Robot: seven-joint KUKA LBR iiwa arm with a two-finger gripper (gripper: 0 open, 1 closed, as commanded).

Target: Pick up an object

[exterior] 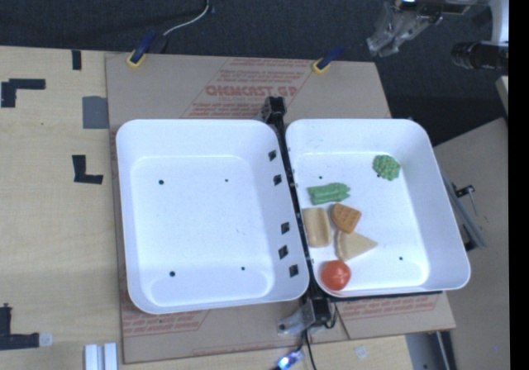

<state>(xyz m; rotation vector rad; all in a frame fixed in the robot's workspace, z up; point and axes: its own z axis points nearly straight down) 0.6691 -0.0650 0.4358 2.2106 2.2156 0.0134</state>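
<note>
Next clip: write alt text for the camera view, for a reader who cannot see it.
The gripper hangs high above the bench, beyond the far right corner of the right bin, with nothing between its fingers. That bin holds a green broccoli piece, a green pod, three tan food pieces and a red tomato; the left bin sits beside it.

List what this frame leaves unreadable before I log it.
- Gripper, camera view: blurred and small at the top right; finger state unreadable.
- Arm: cut off by the top and right edges.
- Tan pieces in the right bin: too small and soft to identify.
</note>
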